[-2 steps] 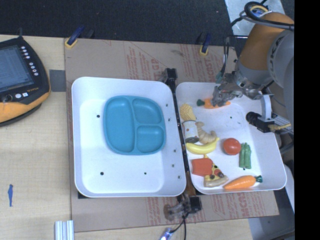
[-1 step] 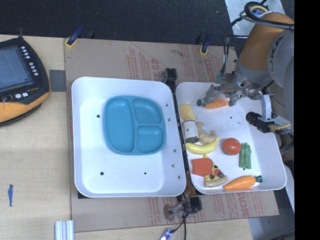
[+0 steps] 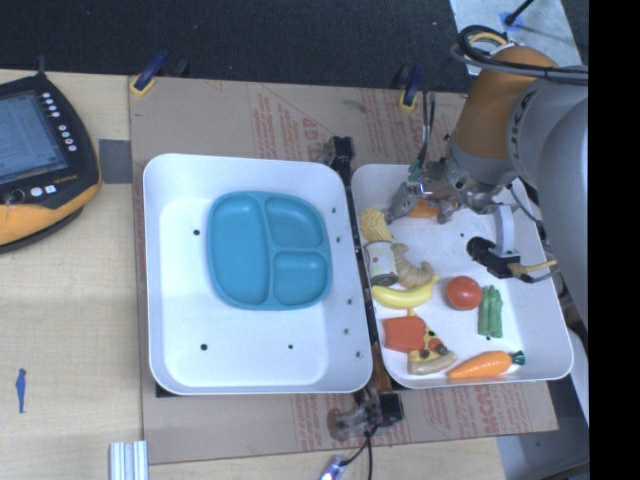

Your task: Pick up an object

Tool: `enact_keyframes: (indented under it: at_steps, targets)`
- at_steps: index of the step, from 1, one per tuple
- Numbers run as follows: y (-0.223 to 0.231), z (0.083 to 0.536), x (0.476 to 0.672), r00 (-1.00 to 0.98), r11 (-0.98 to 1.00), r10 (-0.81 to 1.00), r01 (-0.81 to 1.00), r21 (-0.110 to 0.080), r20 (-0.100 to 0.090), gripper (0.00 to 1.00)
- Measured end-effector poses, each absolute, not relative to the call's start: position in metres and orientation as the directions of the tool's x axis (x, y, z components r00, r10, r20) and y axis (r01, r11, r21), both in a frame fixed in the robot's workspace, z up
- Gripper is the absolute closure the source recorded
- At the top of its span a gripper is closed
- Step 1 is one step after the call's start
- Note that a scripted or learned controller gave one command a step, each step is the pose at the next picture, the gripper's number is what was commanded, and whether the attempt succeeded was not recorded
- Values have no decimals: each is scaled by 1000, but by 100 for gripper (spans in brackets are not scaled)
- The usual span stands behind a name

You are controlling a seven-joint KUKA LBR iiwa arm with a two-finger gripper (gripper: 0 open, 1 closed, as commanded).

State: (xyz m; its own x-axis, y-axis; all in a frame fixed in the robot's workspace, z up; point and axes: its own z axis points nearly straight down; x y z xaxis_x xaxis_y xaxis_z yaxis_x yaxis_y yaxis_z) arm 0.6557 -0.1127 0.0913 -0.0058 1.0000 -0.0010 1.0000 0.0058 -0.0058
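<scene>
My pincer hangs low over the far end of the right-hand shallow white plastic bin, and something small and orange shows right at its tips; I cannot tell how wide it stands or whether it has hold of that piece. Toward the camera from my pincer lie smooth plastic toy foods: a pale yellow corn cob, a curved yellow banana, a flat red block, a pizza wedge, a round red tomato, a green ridged pod and, farthest, an orange carrot with a green tip. To my pincer's left in the view, the other white bin holds a teal sectioned tray with rounded corners. Both bins rest on brown cardboard clamped to a pale wood counter; a dark floor lies beyond. A yellow-edged control tablet sits well off to the left. My grey arm bends down from the right, its orange band just above the wrist.
</scene>
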Motion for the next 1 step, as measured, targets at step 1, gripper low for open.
enact_keyframes:
  at_steps: [1]
  targets:
    - [-114,102,655,-7,7,1000,1000,-10,-1,100]
